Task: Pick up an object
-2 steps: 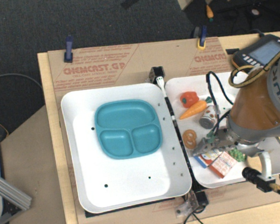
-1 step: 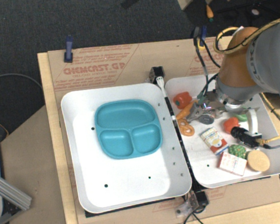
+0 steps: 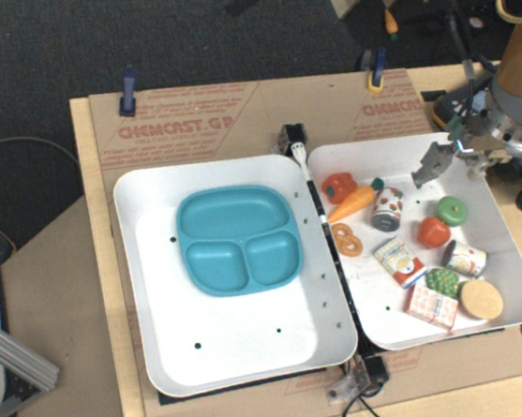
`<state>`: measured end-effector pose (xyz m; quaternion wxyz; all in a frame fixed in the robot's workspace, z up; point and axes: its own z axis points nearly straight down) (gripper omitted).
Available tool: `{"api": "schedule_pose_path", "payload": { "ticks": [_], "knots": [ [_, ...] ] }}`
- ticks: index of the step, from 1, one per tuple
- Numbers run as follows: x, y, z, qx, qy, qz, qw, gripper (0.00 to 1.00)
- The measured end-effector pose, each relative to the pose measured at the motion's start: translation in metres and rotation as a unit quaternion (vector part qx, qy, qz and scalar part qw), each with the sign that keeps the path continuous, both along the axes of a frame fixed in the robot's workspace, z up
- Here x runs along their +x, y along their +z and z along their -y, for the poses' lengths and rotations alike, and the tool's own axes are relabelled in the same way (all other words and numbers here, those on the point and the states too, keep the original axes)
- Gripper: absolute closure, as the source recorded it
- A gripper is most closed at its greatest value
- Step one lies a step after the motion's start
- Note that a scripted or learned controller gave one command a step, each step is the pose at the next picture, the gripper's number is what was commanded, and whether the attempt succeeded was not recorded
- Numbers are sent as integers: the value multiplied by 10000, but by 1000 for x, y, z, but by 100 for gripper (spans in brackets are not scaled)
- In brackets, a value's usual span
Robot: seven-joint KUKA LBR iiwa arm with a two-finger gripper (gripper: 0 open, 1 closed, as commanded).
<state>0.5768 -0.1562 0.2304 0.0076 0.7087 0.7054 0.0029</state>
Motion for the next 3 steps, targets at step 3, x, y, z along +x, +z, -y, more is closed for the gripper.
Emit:
{"api": "schedule_pose_path", "payload": {
  "ticks": [3],
  "knots": [
    [-101, -20, -147, 54, 47, -120, 9999, 100]
  ]
}}
